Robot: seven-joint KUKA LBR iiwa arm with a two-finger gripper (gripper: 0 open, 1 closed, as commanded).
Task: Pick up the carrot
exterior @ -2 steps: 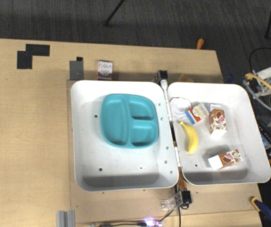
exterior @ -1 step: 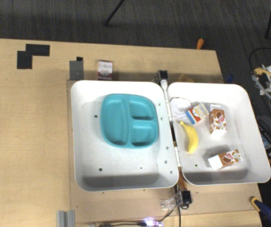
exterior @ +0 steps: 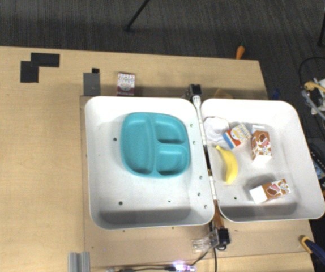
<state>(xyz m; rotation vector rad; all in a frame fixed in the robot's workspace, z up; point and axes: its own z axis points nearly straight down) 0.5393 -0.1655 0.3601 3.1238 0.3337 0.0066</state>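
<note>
**Jaws unread, carrot not yet found for certain**

Jaws first: whether they stand wide or narrow I cannot tell from this camera view, and nothing is seen held.

The step in hand looks like the very start, locating the target before any approach. On the light wooden bench (exterior: pixel 32 169) sit the two shallow white bins. The left white bin (exterior: pixel 103 169) holds a teal divided plastic plate (exterior: pixel 155 143). The right white bin (exterior: pixel 291 169) holds a yellow banana (exterior: pixel 228 164) near its left wall, a crumpled white packet (exterior: pixel 214 128) above the banana, a small blue and orange carton (exterior: pixel 239 135) beside the packet, an upright brown and white carton (exterior: pixel 261 144) toward the middle, and another brown and white carton lying flat (exterior: pixel 270 190) in the lower part.

None of these reads as a carrot. The one candidate is a small orange tapered thing (exterior: pixel 240 51) at the bench's far edge, in the upper middle of the frame, outside and above the right bin. It is too small to identify with confidence.

How it lies relative to the jaws cannot be judged. The next move, I judge, calls for confirming that target, then a descent from the frame's right with the jaws open across its narrow width.
</note>
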